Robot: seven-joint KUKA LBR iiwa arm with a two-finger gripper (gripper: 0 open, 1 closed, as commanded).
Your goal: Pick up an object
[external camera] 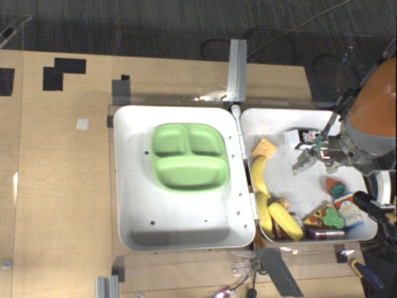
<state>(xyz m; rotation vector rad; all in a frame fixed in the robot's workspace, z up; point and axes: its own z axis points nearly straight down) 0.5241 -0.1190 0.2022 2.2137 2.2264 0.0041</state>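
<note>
The arm (372, 113) comes in from the right of the camera view, its orange band showing above the grey wrist, and it hangs over the right bin (279, 118). The claw (306, 160) sits over the bare white floor in the upper middle of that bin. Its two fingers (300, 164) point down and to the left and look slightly spread, with a narrow gap between the tips. Nothing shows between them, and it cannot be told whether the tips touch the bin floor.

The things to pick from lie around the claw rather than under it. A banana (258, 185) runs along the left wall of the right bin, with an orange wedge (265, 148) at its upper end. An ear of corn (285, 221) lies at the lower left, touching the banana's lower end. A small red and green piece (335, 186) lies to the lower right of the claw, near but apart from it. A jumble of bright small toys (334, 219) fills the lower right corner. A small black and white item (304, 136) rests just above the claw, near the bin's far wall.

The left bin (133, 185) holds a green divided plate (188, 155), upright, with three compartments, set toward its upper middle. Both bins stand side by side on the wooden counter (56, 185).
</note>
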